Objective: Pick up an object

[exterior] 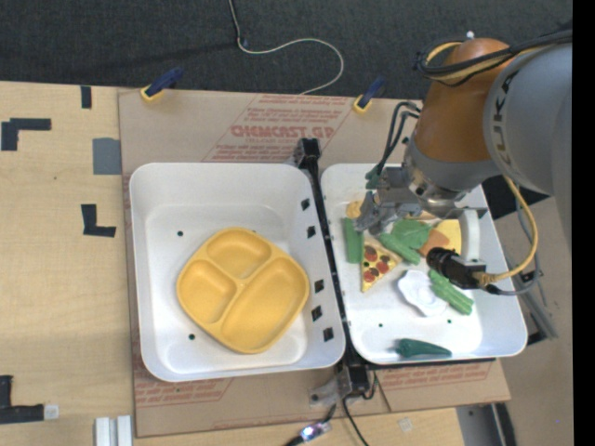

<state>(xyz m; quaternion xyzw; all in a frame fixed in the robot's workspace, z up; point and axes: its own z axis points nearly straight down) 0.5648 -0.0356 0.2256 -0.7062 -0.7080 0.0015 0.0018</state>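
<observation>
Over right bin (502, 342), arm (465, 110) bent down.

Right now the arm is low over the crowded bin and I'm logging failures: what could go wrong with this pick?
1. The gripper sits among touching toys: a pizza slice, green strip and green leafy piece. It may snag two or push them aside.
2. The arm's cable loops low over the right bin and might drag the white piece.
</observation>
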